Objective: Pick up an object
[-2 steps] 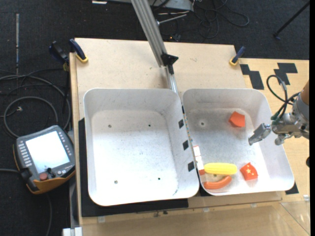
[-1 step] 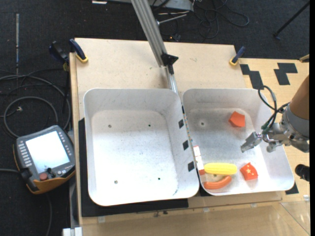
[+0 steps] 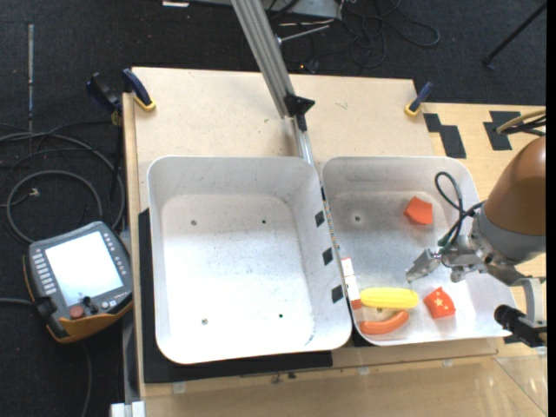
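The right bin (image 3: 373,181) holds several small objects. An orange block (image 3: 420,210) lies toward its back. A yellow corn-like piece (image 3: 388,298) lies at the front, touching a curved orange-red piece (image 3: 384,322) just in front of it. To their right sits a red block (image 3: 440,303). My gripper (image 3: 434,264) hangs low over the right bin, between the orange block and the red block and right of the yellow piece. I see nothing held in it.
The left bin (image 3: 165,233) lies beside the right one, their walls meeting at mid-bench. A slanted metal pole (image 3: 265,46) reaches down to the bins' back junction. A teach pendant (image 3: 76,276) lies left of the bench. Clamps mark the bench's back corners.
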`<state>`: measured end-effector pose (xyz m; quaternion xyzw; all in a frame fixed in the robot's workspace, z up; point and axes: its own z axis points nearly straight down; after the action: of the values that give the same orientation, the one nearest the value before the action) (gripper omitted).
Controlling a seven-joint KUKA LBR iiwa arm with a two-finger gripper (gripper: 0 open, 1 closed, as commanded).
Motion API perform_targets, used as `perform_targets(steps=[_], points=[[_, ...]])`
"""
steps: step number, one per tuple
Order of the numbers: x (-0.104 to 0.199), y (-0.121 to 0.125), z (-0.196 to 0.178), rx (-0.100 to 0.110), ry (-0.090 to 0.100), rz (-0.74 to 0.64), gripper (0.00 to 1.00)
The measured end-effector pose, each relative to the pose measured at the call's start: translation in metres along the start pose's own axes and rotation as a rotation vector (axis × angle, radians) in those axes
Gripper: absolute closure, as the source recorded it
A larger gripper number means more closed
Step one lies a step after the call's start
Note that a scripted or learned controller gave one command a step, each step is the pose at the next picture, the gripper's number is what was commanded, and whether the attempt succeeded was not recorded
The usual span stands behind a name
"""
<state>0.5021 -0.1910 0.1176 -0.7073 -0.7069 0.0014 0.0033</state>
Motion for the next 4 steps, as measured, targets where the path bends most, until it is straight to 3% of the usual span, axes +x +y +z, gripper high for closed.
perform_targets(steps=[1,3,4], points=[[-0.001,0.002,-0.014,-0.008,-0.003,0.000,1.00],[-0.002,0.015,-0.120,-0.013,-0.006,-0.004,1.00],[0.056,0.017,-0.112,-0.006,0.000,-0.009,1.00]])
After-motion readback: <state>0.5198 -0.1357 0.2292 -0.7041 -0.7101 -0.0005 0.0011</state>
